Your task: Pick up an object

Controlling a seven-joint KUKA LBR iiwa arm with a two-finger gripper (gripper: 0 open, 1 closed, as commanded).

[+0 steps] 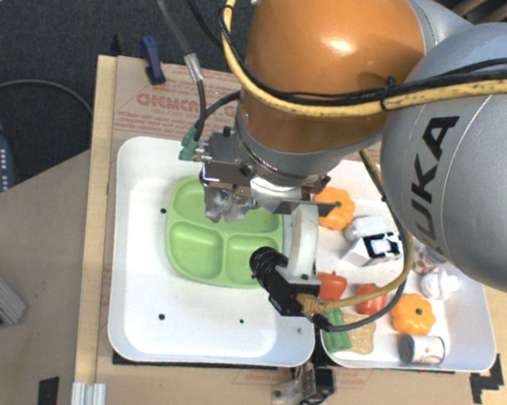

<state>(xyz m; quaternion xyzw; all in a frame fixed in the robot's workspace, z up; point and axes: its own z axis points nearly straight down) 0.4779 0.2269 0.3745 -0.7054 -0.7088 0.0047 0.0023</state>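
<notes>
We are watching arm [360, 82] reaching in from right, hanging low over left bin [137, 256]. Gripper [227, 205] is hovering over green divided plate [198, 241] lying in that bin; we cannot tell pincer state, nothing seen held. We are seeing right bin [471, 338] just beside, carrying candidate objects: orange pumpkin [412, 314], second orange piece [335, 207] near arm, black-and-white block [375, 243], red pieces [352, 292], small can [423, 349] near front rim.

Green divided plate [202, 246]: 3 visible compartments, flat in left bin. Orange pumpkin [412, 314]: upright, right bin.
</notes>
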